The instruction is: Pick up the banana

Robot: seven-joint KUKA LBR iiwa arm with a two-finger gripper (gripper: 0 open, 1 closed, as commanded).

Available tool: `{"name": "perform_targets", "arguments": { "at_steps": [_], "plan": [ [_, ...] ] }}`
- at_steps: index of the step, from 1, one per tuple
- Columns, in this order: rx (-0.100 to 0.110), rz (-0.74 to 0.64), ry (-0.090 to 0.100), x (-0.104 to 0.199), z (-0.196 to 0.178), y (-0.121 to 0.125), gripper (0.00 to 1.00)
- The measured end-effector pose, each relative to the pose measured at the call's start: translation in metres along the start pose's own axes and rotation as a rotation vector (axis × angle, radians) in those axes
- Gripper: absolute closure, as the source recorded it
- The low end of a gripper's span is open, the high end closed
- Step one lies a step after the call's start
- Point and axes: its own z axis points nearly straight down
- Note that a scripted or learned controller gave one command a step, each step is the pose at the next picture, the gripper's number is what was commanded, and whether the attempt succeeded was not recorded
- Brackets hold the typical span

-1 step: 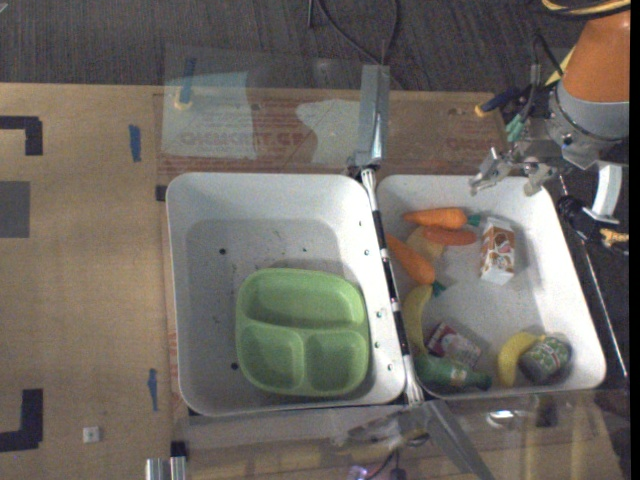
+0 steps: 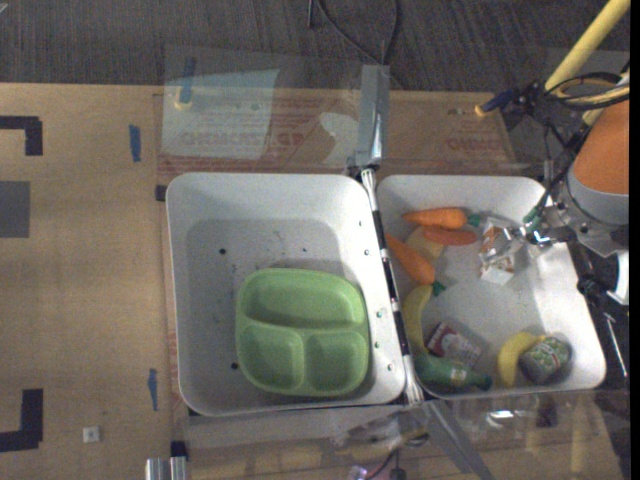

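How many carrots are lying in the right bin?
3. One carrot lies at the bin's far side, a second right beside it, a third along the left wall. Others may be hidden.

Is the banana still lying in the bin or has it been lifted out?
In the bin. The banana lies on the right bin's floor by its left wall; the gripper is apart from it.

One fixed camera hangs above the bench (image 2: pixel 80 218), looking down at a slant on both white bins (image 2: pixel 200 228) (set back, mid-range), and the arm (image 2: pixel 600 168) enters from the frame's right.
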Motion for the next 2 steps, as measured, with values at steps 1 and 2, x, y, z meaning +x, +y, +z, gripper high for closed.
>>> {"name": "perform_targets", "arguments": {
  "at_steps": [1,2],
  "plan": [
    [0.001,-0.069,0.001,-0.011,-0.001,-0.068,0.00],
    [-0.007,-0.462,-0.004,-0.003,0.045,-0.105,0.00]
  ]
}}
